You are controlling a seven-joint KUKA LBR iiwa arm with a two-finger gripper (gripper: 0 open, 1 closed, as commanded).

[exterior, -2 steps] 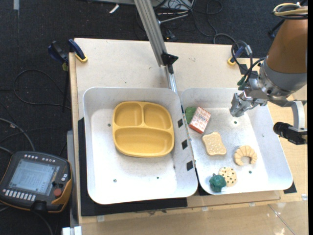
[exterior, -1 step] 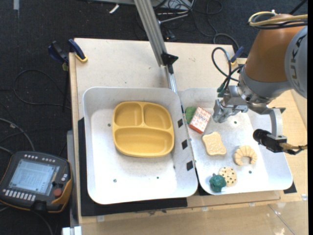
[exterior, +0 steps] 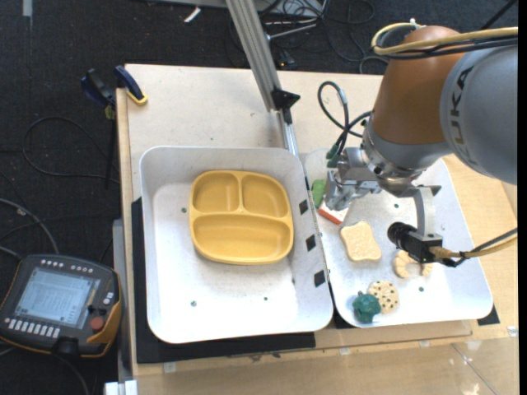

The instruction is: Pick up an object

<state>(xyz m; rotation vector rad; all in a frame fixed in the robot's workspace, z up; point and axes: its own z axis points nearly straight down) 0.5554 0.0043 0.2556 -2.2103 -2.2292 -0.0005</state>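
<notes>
Pale bench (exterior: 206, 105) bears two white bins (exterior: 165, 303).

The grey arm with its orange band (exterior: 428, 81) runs out past the right and top edges, so its upper links are cut off. Its bulk covers the far part of the shallow white right-hand bin (exterior: 461, 295). The two-finger gripper (exterior: 339, 194) is half hidden under the wrist, and whether anything sits between its tips is too unclear to tell. Just beside the gripper, a small green thing (exterior: 318, 192) and a small red-and-white thing (exterior: 330, 215) are partly covered and too small to identify. Well left of the gripper, the grey handheld control pendant (exterior: 58, 303) is clipped by the left edge.
</notes>
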